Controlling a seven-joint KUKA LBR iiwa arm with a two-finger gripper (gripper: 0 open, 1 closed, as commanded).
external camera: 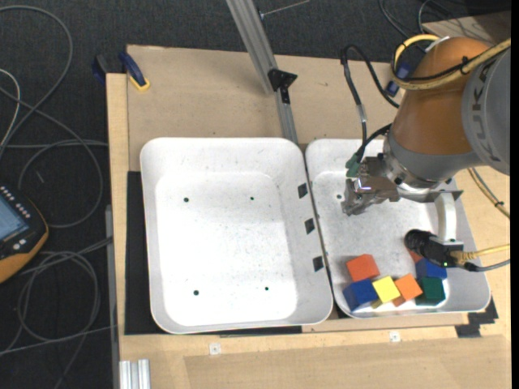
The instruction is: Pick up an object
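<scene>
Pincer (pixel 357 203) hovers over bare floor of the right bin (pixel 340 245) — width I cannot tell. Blocks huddle at its near edge: the orange block (pixel 362 267) looks light, rigid, flat-sided — grip opposite faces.

Orange block (pixel 362 267), yellow block (pixel 385 288), blue block (pixel 359 296); white, black-speckled bins (pixel 162 164).

The gripper (pixel 357 204) hangs over the right bin (pixel 328 168), well apart from the coloured blocks (pixel 388 284).
</scene>
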